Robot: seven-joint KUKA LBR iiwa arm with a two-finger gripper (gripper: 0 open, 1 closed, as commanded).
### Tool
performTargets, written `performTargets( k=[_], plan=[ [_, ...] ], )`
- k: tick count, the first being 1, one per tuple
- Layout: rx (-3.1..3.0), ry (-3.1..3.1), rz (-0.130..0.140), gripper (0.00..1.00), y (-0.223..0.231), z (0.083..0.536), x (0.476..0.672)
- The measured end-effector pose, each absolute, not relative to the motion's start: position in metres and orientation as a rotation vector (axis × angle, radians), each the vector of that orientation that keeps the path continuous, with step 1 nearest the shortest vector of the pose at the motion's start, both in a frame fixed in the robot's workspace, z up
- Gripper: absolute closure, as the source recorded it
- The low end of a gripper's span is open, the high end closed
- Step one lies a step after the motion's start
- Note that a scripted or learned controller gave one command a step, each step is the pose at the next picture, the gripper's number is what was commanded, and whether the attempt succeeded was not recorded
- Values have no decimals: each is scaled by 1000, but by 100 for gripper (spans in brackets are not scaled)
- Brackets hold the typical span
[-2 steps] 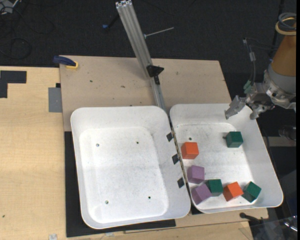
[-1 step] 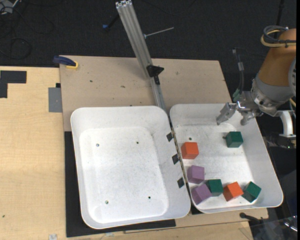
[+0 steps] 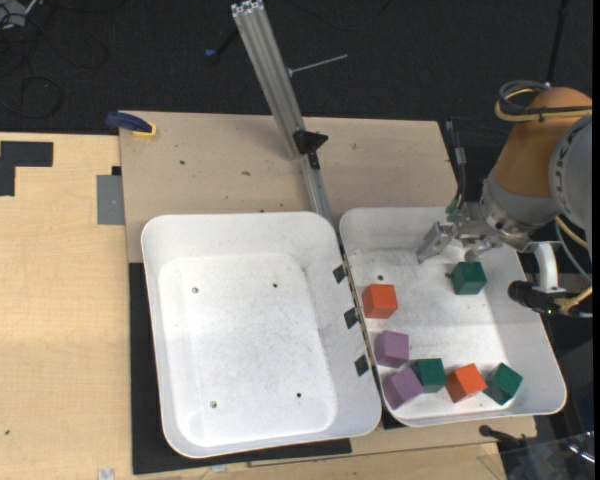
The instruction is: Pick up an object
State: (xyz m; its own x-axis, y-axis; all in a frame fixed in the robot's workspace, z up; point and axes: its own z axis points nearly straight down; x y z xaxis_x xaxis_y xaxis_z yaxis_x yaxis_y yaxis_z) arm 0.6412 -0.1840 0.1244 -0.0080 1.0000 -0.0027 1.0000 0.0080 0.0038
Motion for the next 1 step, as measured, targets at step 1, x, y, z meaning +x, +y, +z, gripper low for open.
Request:
performTargets(
  k=[1],
  plan=[
    [2206, 2225, 5, 100, -184, 137, 643]
  ],
)
